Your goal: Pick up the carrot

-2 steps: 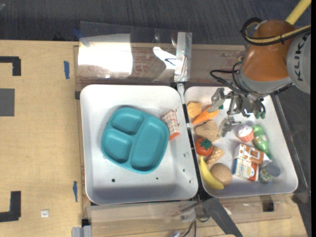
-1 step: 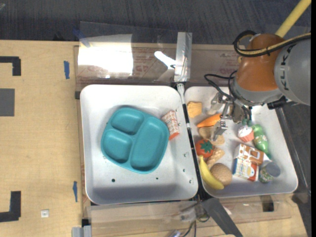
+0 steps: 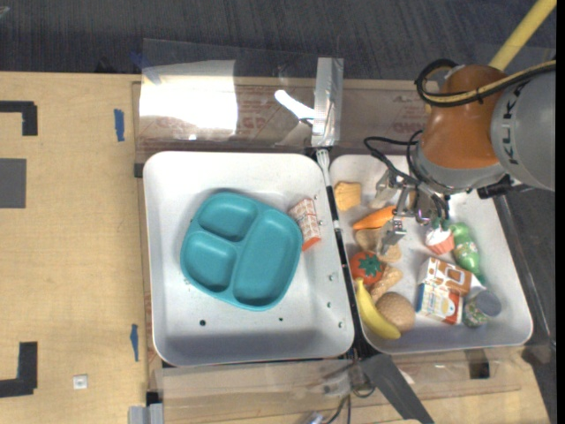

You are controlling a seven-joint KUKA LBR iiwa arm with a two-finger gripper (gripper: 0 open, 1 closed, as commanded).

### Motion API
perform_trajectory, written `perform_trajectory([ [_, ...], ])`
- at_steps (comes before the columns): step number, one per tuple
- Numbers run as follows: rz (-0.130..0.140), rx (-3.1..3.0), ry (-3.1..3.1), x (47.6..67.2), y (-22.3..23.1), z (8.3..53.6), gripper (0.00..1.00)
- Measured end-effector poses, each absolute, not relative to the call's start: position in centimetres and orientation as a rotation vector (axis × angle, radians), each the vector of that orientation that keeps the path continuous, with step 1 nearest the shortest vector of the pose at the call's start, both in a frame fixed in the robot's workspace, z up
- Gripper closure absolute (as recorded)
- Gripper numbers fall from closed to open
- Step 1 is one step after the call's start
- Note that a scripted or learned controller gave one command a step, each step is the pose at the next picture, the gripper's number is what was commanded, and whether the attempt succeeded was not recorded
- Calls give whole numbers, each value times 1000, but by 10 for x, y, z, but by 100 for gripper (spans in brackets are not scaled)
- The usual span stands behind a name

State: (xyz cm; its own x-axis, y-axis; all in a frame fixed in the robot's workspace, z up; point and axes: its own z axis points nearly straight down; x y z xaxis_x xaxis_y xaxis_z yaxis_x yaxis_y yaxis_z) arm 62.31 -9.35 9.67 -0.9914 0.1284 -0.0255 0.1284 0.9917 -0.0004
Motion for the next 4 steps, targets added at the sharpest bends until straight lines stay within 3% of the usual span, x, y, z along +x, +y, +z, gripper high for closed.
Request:
perform_trajectory([
  [1,-4,196,3096,627,-92,111,100],
  [2,5,317,3110,636,-16,191,100],
  [3,3,463,3104,565,15,186,100],
  [4,-1,414,3111,557,-41,186,100],
])
